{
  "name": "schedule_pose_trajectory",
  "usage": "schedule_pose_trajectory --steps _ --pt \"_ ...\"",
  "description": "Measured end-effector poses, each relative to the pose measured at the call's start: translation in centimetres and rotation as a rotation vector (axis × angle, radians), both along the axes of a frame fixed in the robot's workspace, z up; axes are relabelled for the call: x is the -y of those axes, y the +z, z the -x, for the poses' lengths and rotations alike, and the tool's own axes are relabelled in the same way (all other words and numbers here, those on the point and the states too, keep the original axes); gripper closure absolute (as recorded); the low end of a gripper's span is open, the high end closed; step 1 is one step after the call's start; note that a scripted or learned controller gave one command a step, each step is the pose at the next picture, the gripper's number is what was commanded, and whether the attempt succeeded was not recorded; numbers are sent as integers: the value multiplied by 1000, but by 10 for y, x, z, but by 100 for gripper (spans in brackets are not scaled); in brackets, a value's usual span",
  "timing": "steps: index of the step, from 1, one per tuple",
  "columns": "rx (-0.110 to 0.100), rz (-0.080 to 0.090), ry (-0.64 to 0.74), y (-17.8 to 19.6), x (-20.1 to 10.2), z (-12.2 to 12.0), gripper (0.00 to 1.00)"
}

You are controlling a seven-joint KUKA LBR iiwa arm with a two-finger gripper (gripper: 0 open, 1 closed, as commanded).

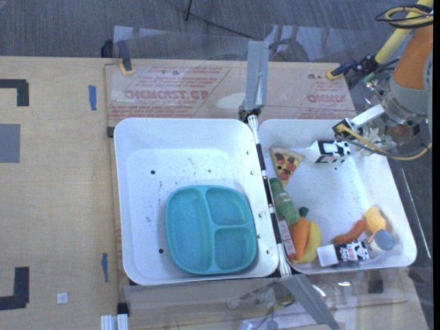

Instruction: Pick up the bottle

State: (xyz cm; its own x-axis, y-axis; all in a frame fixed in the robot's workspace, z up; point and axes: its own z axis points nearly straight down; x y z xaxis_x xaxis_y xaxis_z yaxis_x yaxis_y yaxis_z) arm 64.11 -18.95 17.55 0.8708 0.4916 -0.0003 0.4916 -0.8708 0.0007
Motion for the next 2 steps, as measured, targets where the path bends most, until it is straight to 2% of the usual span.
schedule_pose_trajectory --steps 1,2 --pt "-3 -9 -308 -83 30 58 100" --pt "-1 -1 -272 78 32 15 100"
